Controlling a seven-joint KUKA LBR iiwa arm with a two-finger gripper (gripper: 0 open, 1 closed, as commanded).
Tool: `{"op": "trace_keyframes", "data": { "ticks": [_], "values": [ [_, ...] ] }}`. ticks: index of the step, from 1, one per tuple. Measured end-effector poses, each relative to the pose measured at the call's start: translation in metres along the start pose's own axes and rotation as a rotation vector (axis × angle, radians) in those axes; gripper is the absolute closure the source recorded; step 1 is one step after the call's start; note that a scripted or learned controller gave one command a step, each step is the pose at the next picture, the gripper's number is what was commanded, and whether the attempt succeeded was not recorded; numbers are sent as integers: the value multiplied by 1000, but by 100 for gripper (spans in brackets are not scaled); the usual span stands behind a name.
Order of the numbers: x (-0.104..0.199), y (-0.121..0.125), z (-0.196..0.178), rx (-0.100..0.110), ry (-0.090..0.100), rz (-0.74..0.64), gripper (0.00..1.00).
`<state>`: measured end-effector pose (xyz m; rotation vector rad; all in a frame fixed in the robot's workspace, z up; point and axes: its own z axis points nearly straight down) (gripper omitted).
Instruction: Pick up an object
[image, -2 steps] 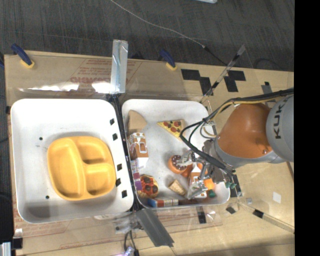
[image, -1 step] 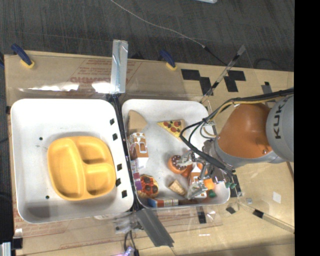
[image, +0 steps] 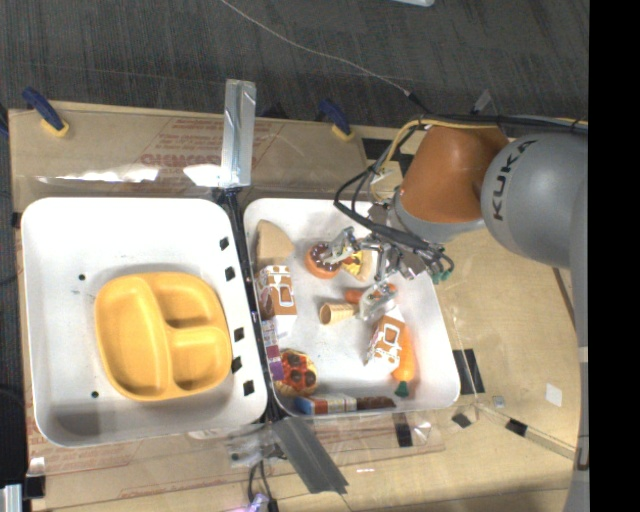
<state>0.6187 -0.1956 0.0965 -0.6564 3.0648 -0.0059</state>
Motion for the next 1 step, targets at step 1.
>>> {"op": "trace_keyframes", "data": {
  "ticks": [1],
  "values": [
    [80,32,4,-6,4,110,0]
  ]
}}
